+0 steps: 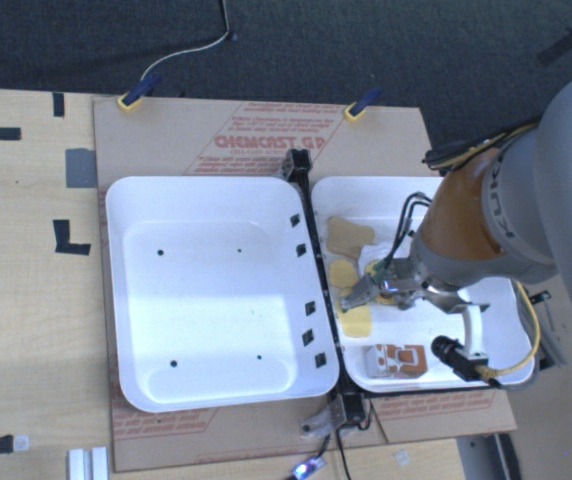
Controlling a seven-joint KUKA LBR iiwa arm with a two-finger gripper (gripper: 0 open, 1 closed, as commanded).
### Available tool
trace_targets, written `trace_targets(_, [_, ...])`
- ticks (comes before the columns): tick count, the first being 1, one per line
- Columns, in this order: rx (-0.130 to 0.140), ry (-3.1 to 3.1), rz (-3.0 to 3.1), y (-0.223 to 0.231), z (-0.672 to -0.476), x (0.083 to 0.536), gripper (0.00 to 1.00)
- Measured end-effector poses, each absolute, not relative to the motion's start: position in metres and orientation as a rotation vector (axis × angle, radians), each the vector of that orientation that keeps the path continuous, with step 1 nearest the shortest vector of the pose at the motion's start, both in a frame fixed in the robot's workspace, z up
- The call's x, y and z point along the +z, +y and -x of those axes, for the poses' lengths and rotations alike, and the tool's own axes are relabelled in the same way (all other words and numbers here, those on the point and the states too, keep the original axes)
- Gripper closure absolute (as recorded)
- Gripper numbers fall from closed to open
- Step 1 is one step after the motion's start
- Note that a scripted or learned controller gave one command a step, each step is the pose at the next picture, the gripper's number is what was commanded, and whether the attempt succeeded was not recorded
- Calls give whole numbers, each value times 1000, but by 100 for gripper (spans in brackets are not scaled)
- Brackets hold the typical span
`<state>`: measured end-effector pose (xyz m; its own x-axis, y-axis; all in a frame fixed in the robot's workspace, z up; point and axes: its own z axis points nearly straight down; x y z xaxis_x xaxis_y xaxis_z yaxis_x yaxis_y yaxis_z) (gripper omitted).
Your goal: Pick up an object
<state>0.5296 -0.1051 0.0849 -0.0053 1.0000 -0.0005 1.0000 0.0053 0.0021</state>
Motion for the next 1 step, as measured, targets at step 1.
trace_targets(1, [2,2222,-2216,-125,-593,85,0])
